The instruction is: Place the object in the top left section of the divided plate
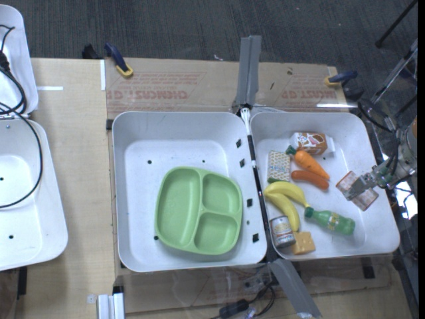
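Where bins meet, plate (198, 211) rim-close.

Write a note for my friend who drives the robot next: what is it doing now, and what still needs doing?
Tool: at the right bin's right edge, by a small brownish packet; grip unclear.
Green divided plate: in the left bin, nothing on it.
Right bin holds banana, carrot, green bottle, can, cheese wedge and more.
Done: nothing placed.
Left: grab an item, carry it over, set it in the plate's top left section.
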`<state>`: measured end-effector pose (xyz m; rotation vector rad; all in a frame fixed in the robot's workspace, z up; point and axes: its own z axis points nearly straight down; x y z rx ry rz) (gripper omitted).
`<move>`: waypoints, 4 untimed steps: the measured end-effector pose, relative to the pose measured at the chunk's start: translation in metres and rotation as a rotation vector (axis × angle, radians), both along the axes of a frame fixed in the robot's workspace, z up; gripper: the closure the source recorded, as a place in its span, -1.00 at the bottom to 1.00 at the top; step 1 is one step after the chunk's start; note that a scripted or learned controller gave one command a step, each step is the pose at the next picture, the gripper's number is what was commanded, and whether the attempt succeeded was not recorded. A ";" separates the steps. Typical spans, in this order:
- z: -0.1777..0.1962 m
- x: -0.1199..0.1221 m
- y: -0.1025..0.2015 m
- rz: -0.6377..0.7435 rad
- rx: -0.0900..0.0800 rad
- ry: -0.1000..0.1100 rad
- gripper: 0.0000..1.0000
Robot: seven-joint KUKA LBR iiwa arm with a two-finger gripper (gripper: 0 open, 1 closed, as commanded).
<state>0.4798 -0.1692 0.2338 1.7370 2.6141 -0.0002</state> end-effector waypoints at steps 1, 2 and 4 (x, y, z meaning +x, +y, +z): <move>-0.065 0.040 0.047 0.460 0.002 0.004 1.00; 0.036 -0.001 0.131 0.796 -0.001 0.000 1.00; -0.005 -0.002 0.179 0.902 0.001 0.003 -1.00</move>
